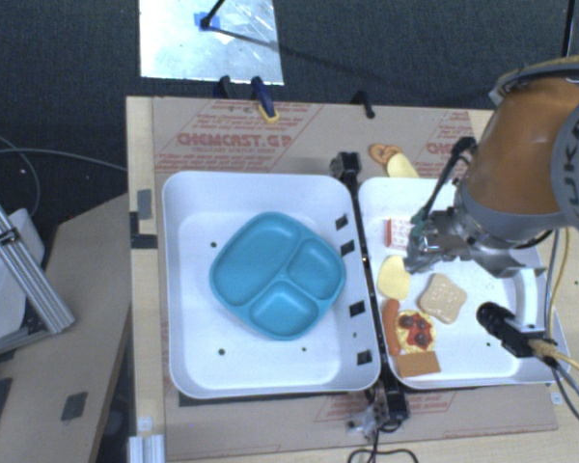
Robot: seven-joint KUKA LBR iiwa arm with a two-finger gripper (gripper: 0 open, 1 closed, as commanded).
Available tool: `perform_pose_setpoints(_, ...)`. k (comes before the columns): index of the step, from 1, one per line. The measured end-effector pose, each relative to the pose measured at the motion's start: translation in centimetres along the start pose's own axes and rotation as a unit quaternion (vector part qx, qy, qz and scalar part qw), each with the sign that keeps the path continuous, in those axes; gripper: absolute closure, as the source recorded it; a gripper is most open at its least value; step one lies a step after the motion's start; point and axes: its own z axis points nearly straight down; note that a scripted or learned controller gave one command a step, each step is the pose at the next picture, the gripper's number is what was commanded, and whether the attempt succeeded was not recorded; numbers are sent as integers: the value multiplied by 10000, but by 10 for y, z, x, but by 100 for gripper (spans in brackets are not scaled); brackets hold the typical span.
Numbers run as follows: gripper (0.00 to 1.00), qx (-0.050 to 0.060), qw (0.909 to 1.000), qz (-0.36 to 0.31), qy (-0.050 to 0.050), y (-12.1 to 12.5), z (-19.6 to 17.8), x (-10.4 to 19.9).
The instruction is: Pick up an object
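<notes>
Robotics lab setup: cardboard-topped bench on dark carpet, two white bins clipped side by side, aluminium framing at left, loose cables, and an industrial arm over toy food.
</notes>
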Motion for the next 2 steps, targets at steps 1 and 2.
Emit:
perform_pose_setpoints(1, 100, 37, 10000, -11, 5, 17, 18, 23)
perform_pose_setpoints(2, 100, -39, 10000, 31, -2, -16, -106, -22)
